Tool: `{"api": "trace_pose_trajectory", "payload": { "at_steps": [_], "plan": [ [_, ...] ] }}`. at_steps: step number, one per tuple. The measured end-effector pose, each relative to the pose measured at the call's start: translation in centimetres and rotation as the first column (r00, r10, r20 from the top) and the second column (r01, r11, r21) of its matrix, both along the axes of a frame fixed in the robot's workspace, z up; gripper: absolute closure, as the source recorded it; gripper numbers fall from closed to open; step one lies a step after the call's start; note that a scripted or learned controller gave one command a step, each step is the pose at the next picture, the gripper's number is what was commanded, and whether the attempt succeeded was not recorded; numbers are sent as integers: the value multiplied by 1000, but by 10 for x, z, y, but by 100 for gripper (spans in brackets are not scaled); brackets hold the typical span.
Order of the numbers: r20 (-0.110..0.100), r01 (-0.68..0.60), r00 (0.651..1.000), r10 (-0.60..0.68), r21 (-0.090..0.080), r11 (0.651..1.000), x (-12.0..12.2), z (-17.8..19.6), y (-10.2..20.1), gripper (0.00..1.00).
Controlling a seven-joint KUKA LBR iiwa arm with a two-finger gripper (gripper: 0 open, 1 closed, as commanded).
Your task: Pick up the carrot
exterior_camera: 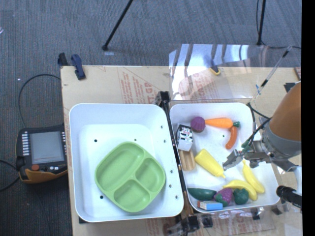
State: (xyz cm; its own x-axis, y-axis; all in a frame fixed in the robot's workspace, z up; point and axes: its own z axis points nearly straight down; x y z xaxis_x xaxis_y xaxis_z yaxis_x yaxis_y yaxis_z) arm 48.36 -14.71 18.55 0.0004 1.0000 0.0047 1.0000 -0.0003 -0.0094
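The carrot is orange with a green stub at its right end. It lies flat near the far side of the right bin, beside a purple round fruit. A smaller curved orange piece lies just below its green end. My gripper hangs over the middle of the right bin, nearer the camera than the carrot and slightly right of it. It is open with nothing between its fingers, and it sits between a yellow cone-shaped item and a banana.
The right bin also holds a white and black box, a wooden block, a second banana, a green cucumber, grapes and a blue box. A green divided plate lies in the left bin.
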Motion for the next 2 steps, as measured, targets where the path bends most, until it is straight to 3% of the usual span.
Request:
{"api": "trace_pose_trajectory", "payload": {
  "at_steps": [1,2],
  "plan": [
    [0,22,1000,-22,0,1000,51,-22,25,0],
    [1,22,1000,-22,-3,1000,128,-65,-35,0]
  ]
}}
